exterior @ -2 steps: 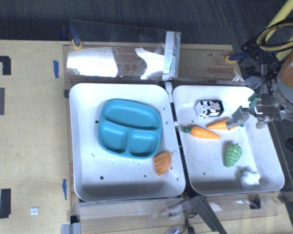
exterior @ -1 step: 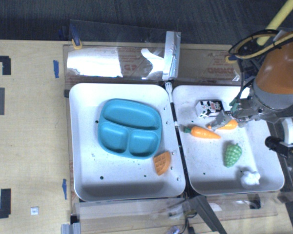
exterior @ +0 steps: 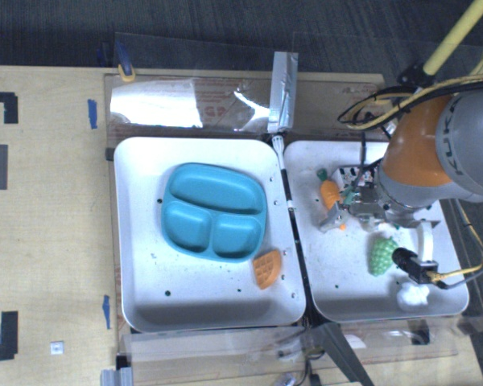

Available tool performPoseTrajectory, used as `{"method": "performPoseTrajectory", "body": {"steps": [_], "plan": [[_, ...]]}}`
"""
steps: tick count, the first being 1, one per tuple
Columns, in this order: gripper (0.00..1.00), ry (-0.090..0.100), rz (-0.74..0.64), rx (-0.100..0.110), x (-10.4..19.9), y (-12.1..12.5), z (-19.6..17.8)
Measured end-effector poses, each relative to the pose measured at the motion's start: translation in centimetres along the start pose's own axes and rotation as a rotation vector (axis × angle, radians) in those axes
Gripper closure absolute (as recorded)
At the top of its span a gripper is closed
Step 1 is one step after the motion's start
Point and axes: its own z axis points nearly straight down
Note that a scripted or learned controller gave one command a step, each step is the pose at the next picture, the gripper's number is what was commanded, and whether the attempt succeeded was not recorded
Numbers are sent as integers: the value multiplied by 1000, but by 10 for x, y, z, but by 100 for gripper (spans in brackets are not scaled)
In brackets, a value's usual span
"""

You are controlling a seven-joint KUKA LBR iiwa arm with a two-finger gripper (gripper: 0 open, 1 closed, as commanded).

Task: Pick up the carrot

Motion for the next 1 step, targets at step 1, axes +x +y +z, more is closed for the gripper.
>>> {"method": "performPoseTrajectory", "body": {"steps": [1], "plan": [[0,2,-194,14,4,55,6]]}}
